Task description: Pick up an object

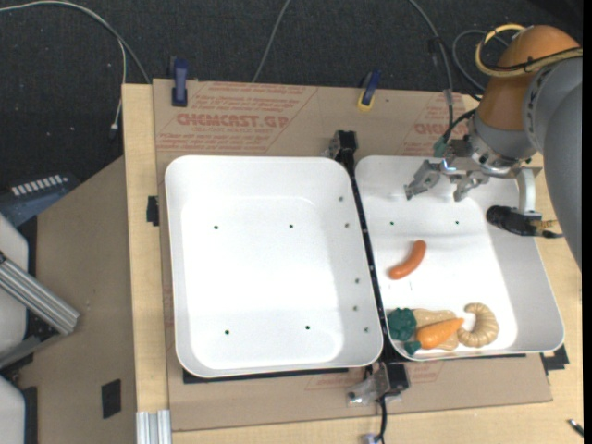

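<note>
My gripper (441,185) hangs open over the far edge of the right bin (518,276), its two grey fingers spread apart with nothing between them. An orange sausage-shaped toy (408,259) lies alone near the middle of that bin, below and slightly left of the gripper. Along the bin's near edge sit a green leafy piece (401,324), an orange carrot (439,333) and a beige curled croissant-like toy (479,324), packed close together.
The left bin (268,266) lies beside the right one, their rims meeting at a black central divider (365,257). Both rest on a cardboard sheet (277,118) held by blue and yellow clamps at the back. Cables arc behind the bench.
</note>
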